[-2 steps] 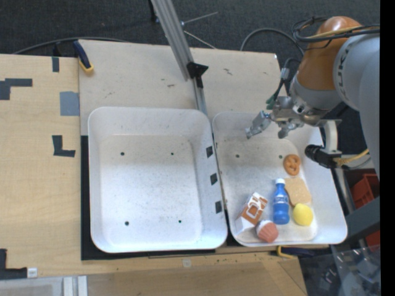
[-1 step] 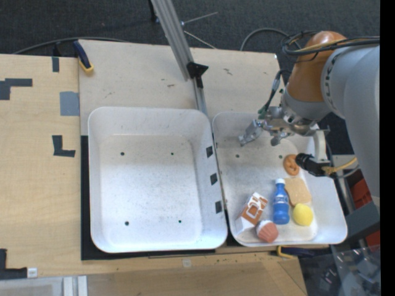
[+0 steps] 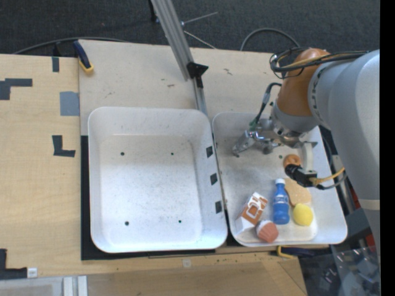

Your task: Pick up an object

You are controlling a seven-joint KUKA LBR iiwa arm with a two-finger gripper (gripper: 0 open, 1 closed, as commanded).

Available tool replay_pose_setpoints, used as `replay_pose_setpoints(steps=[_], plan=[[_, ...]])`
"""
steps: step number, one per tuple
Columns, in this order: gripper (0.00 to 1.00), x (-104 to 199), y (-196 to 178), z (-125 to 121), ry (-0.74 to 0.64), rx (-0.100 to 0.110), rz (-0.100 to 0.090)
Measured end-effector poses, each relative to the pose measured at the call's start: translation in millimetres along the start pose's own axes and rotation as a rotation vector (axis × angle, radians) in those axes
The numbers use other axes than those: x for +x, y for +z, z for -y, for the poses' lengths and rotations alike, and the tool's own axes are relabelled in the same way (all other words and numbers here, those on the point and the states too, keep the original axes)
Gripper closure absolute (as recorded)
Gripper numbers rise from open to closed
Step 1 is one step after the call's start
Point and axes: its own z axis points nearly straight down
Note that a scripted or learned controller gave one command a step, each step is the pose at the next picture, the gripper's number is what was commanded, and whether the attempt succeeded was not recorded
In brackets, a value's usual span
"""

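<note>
1. Pale wooden bench [image 3: 37,184], light plywood surface, marked with grey and dark tape patches at left.
2. Bearing two shallow white plastic bins side by side: larger left bin [image 3: 99,165] and right bin [image 3: 231,171], touching along their inner rims.
3. Resting beneath the bins, a dark flat mat [image 3: 84,239], showing along the left and front edges.
4. Lying near the far left corner of the raised beige board [image 3: 136,73], a blue-and-yellow clamp [image 3: 83,57].
</note>
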Motion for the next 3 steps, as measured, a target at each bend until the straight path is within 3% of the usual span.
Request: replay_pose_setpoints(steps=[1,3], plan=[[1.00,1,-13,-1,-0.001,-0.001,-0.001],[1.00,-6,-117,5,0.000,-0.007,-0.001]])
